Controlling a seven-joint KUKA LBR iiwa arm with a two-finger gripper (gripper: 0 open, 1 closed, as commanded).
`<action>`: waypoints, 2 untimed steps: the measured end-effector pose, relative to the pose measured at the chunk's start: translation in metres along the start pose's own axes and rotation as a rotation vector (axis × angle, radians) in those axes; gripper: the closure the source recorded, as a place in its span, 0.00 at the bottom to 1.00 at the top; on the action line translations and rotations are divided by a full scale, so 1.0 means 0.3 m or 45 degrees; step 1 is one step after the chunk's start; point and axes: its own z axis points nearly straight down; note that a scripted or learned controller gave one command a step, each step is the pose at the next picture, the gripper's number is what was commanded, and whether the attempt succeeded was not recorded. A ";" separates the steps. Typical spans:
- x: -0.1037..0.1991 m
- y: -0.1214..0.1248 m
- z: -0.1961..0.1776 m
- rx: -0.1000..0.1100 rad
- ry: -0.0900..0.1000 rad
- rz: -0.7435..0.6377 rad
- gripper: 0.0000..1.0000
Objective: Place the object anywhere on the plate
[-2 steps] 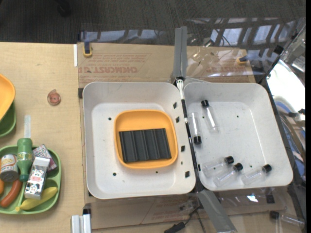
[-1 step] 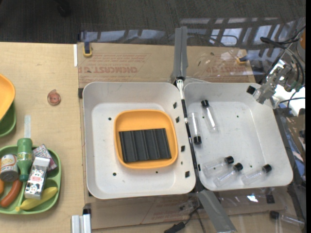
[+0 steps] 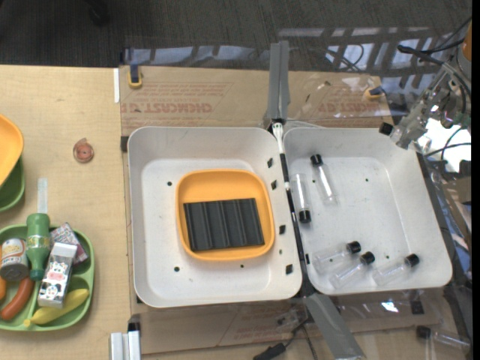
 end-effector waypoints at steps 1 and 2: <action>0.002 -0.001 -0.151 0.000 0.000 -0.074 1.00; -0.001 -0.002 -0.377 -0.001 0.000 -0.303 1.00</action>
